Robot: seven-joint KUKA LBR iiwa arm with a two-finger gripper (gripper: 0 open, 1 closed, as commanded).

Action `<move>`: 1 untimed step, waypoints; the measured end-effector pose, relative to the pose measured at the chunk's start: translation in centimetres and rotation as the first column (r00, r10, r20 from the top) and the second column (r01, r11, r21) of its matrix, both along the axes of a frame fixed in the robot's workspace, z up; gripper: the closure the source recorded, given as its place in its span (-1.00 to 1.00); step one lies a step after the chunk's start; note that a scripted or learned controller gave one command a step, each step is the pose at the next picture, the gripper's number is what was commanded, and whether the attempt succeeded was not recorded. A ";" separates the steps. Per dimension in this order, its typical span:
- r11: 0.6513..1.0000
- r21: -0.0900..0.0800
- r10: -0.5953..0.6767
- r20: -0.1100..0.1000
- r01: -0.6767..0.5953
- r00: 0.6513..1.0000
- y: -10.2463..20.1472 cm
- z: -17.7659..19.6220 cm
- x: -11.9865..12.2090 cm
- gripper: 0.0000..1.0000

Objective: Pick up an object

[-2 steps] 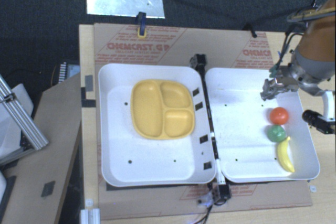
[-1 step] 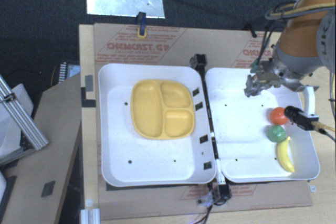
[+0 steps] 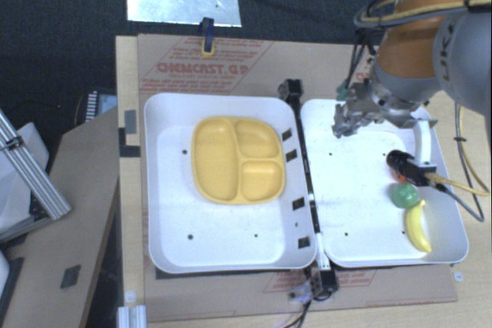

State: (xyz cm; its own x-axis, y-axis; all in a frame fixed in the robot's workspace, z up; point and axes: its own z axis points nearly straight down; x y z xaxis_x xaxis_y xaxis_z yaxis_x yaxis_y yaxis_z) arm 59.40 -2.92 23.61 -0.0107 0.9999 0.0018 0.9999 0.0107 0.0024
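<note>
A yellow banana (image 3: 417,226) lies in the right bin (image 3: 354,234) near its front right corner. A green round fruit (image 3: 405,196) sits just behind it, touching or nearly touching its upper end. My gripper (image 3: 347,121) hangs over the back left part of the right bin, well to the left of and behind both fruits. Nothing shows between its fingertips.
A yellow divided plate (image 3: 237,159) with three compartments lies in the middle of the left bin (image 3: 169,242). A black divider with clips (image 3: 301,165) runs between the bins. The arm's orange band (image 3: 419,19) looms over the back right.
</note>
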 end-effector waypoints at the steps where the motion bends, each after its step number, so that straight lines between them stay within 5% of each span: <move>1: 1.000 0.000 0.000 -0.001 0.000 1.000 5.5 -1.1 0.4 1.00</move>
State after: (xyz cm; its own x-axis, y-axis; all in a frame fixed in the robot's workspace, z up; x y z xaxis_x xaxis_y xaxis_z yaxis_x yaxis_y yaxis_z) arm 59.75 2.58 22.52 -0.0103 0.9999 0.0019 0.9999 0.0103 0.0011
